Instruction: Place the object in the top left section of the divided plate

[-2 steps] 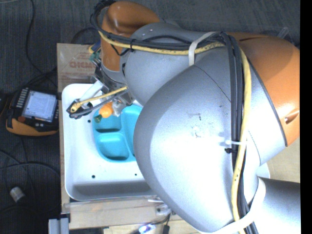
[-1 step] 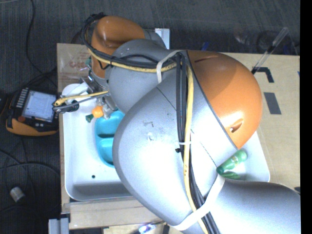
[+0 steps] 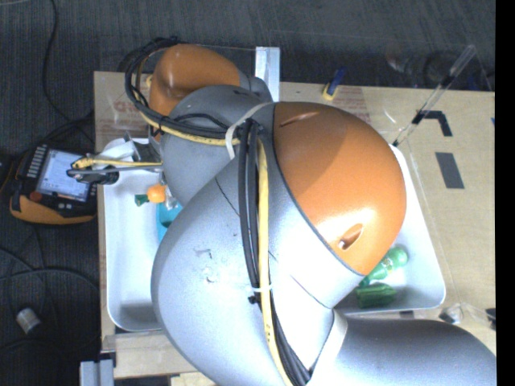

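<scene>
The grey and orange arm covers most of the view, so the gripper's fingers are hidden behind it. In the left bin, small objects peek out beside the arm: an orange piece with a bit of green at its left, and a blue object just below it. At the right bin's lower part lie green objects, partly covered by the arm. The divided plate is hidden.
A handheld pendant with a screen rests on the floor at the left, with cables around it. Black tape marks lie on the wooden bench at the right. A yellow-blue item sits near the bench's back edge.
</scene>
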### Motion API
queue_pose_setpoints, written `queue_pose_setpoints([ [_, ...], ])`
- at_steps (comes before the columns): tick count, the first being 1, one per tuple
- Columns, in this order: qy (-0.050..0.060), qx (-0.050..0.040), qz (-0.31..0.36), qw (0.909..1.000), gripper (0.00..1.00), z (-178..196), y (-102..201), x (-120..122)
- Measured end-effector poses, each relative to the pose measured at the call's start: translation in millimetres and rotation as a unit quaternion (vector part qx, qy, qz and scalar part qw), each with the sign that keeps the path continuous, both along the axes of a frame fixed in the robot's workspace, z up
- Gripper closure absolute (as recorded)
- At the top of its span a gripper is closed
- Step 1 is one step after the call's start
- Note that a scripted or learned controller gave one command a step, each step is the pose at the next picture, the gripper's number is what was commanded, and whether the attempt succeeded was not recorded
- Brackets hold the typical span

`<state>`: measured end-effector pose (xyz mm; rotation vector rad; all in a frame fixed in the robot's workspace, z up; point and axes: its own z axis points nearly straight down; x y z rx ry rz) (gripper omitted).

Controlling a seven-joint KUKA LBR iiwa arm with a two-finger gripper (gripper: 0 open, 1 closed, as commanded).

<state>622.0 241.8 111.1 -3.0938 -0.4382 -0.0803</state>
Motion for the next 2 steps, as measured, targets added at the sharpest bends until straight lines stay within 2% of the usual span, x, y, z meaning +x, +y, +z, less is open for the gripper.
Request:
queue_pose_setpoints([
  [1, 0.014, -0.0085, -0.003, 0.9999, 0.0, -17, -6, -8],
  [2, 0.025, -0.0174, 0.11, 0.9935, 0.0, 29, -37, -53],
])
